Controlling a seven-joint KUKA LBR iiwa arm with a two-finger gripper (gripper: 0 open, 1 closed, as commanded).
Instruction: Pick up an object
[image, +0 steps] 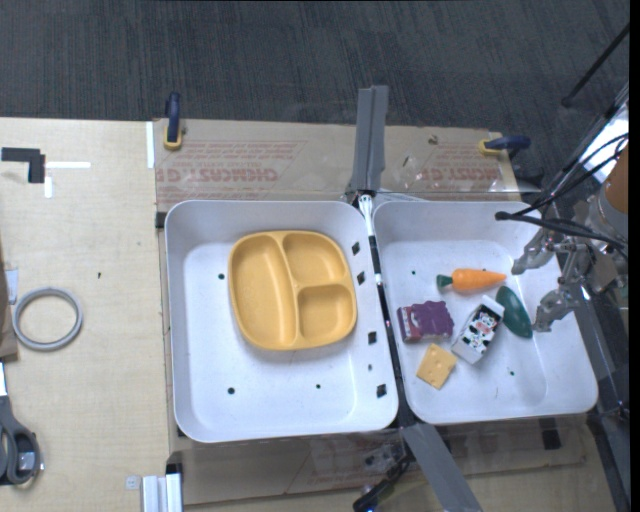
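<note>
The two-finger metal gripper (541, 288) hangs at the right edge of the right shallow white plastic bin (520, 395), its fingers spread apart with nothing between them. Just left of its near finger lies a dark green oblong toy vegetable (516, 311), and touching that on the left is a small white carton with black and red print (479, 331), lying tilted. Farther from the camera, an orange toy carrot with a green top (471, 280) lies across the bin, its tip pointing right towards the far finger. Left of the carton sits a purple rectangular packet (426, 321), and near of it a yellow wedge of toy cheese (435, 367). The left white bin (200, 400) holds a yellow three-compartment plastic plate (292, 289). On the wooden bench, well to the left, lies a grey ring of tape (45, 318).
</note>
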